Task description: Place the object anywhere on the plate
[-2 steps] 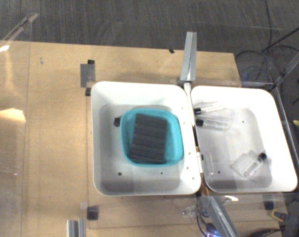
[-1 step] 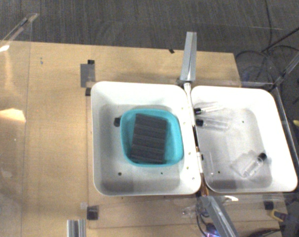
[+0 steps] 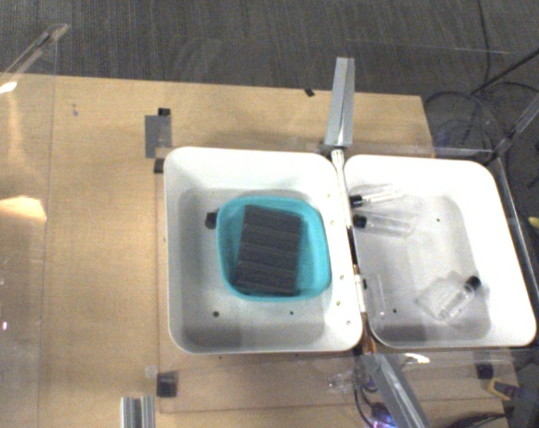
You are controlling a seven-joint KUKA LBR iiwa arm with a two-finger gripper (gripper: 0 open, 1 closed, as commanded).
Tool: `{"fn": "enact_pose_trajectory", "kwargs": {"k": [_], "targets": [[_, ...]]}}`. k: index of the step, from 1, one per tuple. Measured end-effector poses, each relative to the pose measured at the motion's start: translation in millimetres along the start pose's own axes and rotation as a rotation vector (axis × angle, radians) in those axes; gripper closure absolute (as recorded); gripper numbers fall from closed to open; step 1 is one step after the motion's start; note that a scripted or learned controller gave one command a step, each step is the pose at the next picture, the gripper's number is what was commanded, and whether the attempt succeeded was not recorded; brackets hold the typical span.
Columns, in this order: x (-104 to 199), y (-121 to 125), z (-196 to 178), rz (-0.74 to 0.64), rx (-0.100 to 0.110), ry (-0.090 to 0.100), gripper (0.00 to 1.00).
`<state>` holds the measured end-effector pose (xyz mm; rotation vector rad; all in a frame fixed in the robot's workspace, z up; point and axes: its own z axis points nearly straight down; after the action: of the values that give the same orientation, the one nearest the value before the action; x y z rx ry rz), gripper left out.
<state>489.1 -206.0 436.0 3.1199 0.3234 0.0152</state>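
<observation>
A turquoise square plate [image 3: 315, 243] sits in the middle of the left bin [image 3: 187, 239]. A dark grey ribbed block [image 3: 269, 250] lies flat on the plate, slightly tilted, fully within its rim. In the right bin [image 3: 496, 266] lie clear plastic vials with black caps: two near the upper left corner [image 3: 382, 210] and one at the lower right [image 3: 450, 296].
A grey metal post [image 3: 340, 105] stands behind the seam between the two bins. A small dark knob [image 3: 211, 220] pokes out at the plate's left edge. Cables lie at the far right and below the bins.
</observation>
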Motion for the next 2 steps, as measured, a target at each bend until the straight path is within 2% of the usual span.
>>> {"fn": "enact_pose_trajectory", "kwargs": {"k": [1, 2], "targets": [[85, 16, 2, -0.013, 0.000, -0.001, 0.00], [33, 7, 0, 0.001, 0.000, -0.001, 0.00]]}}
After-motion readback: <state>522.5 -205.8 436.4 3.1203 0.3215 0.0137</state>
